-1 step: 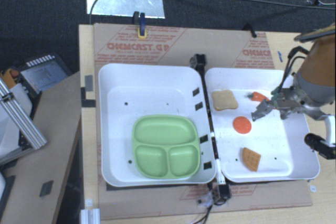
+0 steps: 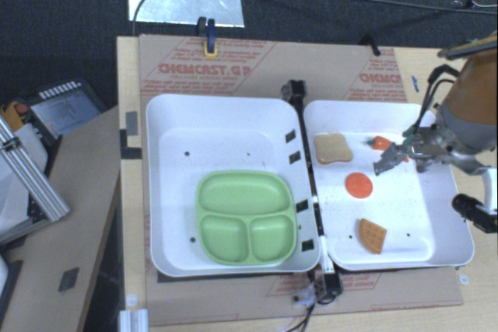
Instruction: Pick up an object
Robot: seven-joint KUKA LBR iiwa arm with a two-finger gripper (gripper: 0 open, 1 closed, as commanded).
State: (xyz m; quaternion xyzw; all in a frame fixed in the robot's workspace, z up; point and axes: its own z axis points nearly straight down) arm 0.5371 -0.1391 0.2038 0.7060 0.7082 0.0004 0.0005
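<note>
Since the arm comes in from the right of the overhead view, you will find its gripper (image 2: pixel 387 164) hanging over the upper middle of the right bin (image 2: pixel 443 249), dark tip pointing left and slightly down; whether it is spread or closed you cannot tell from this angle, and nothing can be seen caught in it. What your next move turns on is which piece lies closest: the small orange bit (image 2: pixel 380 142) sits just above the tip, nearly touching it in the picture, and the red disc (image 2: pixel 359 185) lies just below and to the left. Both are near enough that a short drop should reach either one, I would judge. Farther left, against the bin's wall, rests the slice of toast (image 2: pixel 332 148), and the brown wedge (image 2: pixel 372 235) lies well apart toward the near edge. Over in the left bin (image 2: pixel 167 136) a green divided plate (image 2: pixel 246 215) lies flat
</note>
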